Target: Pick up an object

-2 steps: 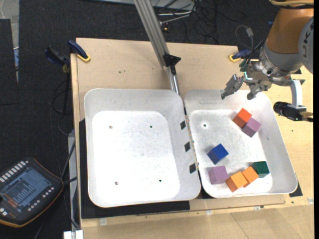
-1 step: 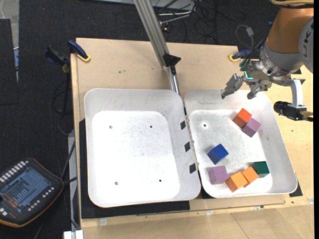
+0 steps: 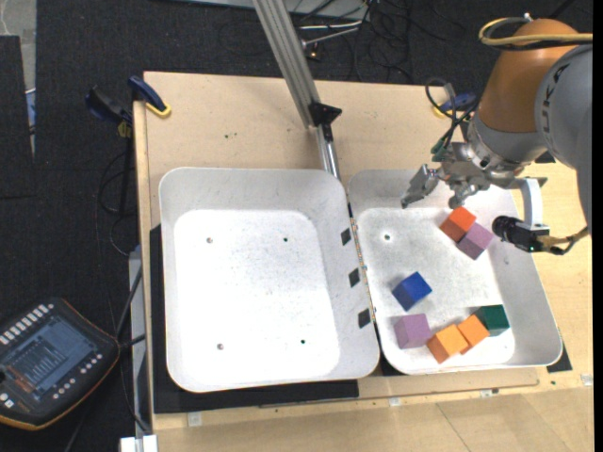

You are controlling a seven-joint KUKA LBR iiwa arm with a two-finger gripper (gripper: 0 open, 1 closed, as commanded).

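Observation:
The right bin holds several foam blocks. An orange block and a purple block touch each other near its back right. A blue block lies in the middle. Along the front sit a purple block, an orange block and a green block. My gripper hangs over the bin's back part, just left of and above the back orange block, open with nothing between its spread fingers.
The left bin stands beside the right one, their rims meeting in the middle. A slanted metal pole reaches down to the back between the bins. A teach pendant lies off the bench at the lower left.

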